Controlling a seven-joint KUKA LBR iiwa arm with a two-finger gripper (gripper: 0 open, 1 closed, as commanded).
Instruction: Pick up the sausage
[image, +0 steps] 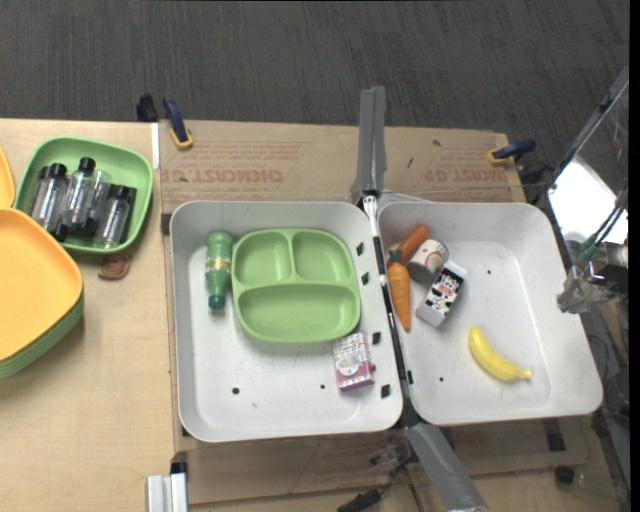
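On the desk (100, 400), two white bins sit edge to edge. The sausage (414, 241) lies against the right bin's (560, 300) left wall, crowded by a carrot (399, 291) and a carton (440, 294). What may be the gripper (578, 290) sits at the right rim; grip unclear.

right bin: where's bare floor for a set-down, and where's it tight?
Right bin: bare floor along the right wall, from the back corner down past the banana, plus the front-left corner below the carton. Tight at the back-left: carrot, sausage, a small can and the carton bunch against the divider.
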